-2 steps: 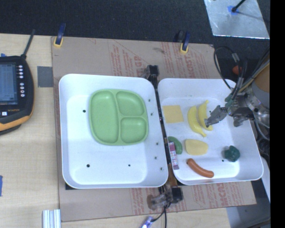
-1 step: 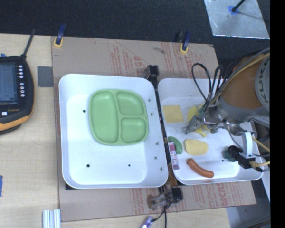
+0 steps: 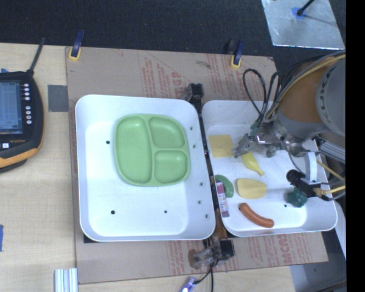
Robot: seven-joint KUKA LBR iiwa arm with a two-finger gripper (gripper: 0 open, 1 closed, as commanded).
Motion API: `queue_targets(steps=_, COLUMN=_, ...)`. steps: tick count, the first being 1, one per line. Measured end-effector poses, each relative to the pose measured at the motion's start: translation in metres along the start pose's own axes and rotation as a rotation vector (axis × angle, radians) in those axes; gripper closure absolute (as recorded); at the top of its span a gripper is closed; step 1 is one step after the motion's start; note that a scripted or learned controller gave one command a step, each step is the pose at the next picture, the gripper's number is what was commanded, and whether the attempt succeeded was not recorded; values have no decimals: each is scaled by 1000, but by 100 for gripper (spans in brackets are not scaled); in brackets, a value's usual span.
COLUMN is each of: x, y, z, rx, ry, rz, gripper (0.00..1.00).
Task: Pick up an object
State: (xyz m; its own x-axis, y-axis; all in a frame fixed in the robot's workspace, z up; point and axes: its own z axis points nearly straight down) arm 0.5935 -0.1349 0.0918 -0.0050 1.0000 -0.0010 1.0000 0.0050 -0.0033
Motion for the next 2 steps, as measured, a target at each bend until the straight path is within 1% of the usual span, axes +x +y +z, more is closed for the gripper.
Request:
queue_targets(steps=1, x=-1, y=0, z=-10, rx=1, ry=-2, rz=-2, gripper=100)
queue_targets(steps=2, x=80, y=-13, z=-101, rx=-1, ry=1, rz=-1, gripper=100)
